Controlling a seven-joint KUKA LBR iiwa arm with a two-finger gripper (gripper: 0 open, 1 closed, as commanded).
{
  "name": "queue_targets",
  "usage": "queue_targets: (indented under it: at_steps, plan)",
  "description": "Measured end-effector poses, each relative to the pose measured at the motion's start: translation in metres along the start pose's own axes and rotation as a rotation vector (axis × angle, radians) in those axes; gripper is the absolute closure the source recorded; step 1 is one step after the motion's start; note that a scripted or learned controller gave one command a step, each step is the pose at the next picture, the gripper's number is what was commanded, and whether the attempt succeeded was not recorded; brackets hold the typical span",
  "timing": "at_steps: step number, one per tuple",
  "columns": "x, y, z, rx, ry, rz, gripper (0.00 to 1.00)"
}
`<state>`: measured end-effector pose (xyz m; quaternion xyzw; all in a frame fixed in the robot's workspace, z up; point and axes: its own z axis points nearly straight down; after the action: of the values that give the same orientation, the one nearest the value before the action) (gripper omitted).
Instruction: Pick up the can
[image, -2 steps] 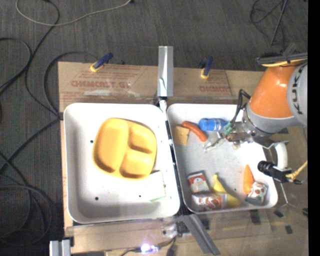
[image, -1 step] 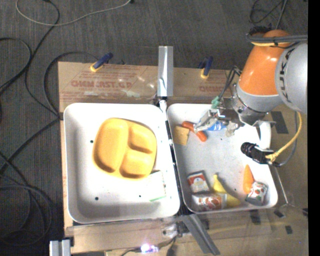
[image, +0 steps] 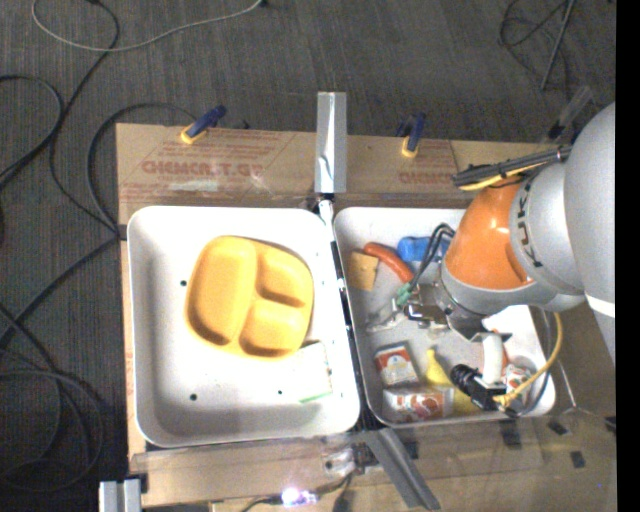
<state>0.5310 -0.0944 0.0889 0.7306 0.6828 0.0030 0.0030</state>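
Note:
A red and white can (image: 416, 404) lies on its side by the front wall of the right bin (image: 352, 300). The grey arm with its orange band reaches over that bin from the right. My gripper (image: 412, 307) hangs over the bin's middle, behind the can and apart from it. The wrist hides much of the bin floor beneath it.
Around the can lie a small red and white packet (image: 395, 364), a yellow item (image: 437, 370) and another red and white item (image: 516, 378). An orange carrot-like piece (image: 388, 261) and a blue object (image: 412, 247) sit at the back. The left bin (image: 160, 400) holds a yellow divided tray (image: 252, 296).

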Motion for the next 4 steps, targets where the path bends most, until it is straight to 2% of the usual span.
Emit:
queue_targets:
  at_steps: [1, 2, 3, 4]
  plan:
    - [-0.085, 0.111, 0.002, 0.002, -0.004, 0.149, 0.00]
    - [-0.102, 0.141, 0.004, 0.041, 0.016, -0.197, 0.00]
    - [-0.103, 0.100, 0.001, 0.002, 0.001, -0.100, 0.00]
    - [-0.081, 0.123, 0.001, 0.010, -0.001, -0.040, 0.00]
